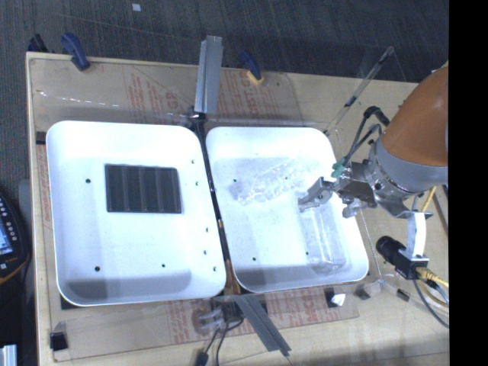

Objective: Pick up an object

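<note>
- Where the desk (114, 322) carries its two shallow white bins side by side, the left bin (69, 204) holds one dark ribbed rectangular pad (143, 188), lying flat near the bin's middle.
- Right bin (252, 273): contains clear plastic items, hard to make out against the white floor. One crinkled transparent piece (263, 180) lies in the upper middle; one clear, tube-like object (324, 239) lies lengthwise along the right side, reaching toward the near right corner.
- Arm: grey with orange band (419, 120), entering from the right, over the right bin's right rim.
- Jaws (314, 197): low over the right bin, at the upper end of the tube-like object; whether they are parted or closed, or grip anything, cannot be told.
- Blue clamps (75, 52) at the desk's far edge.
</note>
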`<state>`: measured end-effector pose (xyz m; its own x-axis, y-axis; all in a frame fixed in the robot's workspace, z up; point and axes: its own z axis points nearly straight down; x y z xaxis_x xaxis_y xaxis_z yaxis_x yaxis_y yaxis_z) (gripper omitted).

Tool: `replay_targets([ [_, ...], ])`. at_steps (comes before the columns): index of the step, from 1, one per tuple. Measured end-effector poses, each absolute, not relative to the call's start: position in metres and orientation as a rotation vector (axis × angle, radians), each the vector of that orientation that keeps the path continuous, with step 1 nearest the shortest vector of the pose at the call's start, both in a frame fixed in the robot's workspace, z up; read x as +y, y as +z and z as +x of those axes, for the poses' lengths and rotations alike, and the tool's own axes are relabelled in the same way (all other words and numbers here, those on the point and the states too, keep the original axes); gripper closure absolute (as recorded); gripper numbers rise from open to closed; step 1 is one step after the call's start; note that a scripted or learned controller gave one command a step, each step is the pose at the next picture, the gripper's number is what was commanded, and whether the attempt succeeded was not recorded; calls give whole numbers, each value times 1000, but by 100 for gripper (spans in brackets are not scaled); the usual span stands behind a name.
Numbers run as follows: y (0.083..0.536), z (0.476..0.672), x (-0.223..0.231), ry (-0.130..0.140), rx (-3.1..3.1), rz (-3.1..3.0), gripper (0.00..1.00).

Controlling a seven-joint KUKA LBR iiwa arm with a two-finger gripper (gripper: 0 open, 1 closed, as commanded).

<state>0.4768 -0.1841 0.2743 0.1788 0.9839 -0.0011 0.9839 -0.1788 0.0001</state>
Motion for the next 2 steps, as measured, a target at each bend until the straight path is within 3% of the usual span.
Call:
replay_targets([
  [1,269,477,-205,-1,2056,2373,0],
  [2,295,478,-198,0,2216,2223,0],
])
